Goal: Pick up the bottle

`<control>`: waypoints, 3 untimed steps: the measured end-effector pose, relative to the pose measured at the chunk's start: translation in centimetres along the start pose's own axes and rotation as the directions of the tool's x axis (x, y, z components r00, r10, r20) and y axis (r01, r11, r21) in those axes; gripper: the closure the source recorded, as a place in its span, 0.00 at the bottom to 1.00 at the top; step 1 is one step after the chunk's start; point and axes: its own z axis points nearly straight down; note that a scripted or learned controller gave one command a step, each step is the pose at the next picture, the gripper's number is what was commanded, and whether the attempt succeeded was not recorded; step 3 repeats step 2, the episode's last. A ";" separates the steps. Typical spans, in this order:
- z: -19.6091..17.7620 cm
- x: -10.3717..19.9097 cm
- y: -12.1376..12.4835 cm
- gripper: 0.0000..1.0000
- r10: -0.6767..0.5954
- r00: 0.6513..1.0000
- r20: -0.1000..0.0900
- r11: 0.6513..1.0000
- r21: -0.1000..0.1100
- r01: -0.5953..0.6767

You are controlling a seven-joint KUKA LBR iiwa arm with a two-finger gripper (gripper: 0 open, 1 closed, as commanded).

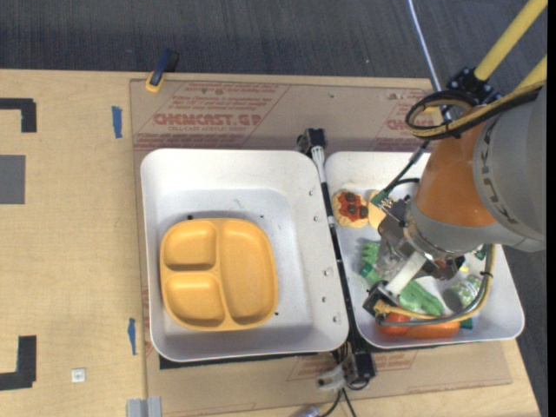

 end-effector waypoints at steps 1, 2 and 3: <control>0.0 0.0 0.0 0.00 -0.001 1.000 0.000 1.000 0.000 0.001; -1.0 0.1 0.0 1.00 -0.001 1.000 -0.001 1.000 0.000 0.001; -1.0 0.1 0.0 1.00 -0.001 1.000 -0.001 1.000 0.000 0.001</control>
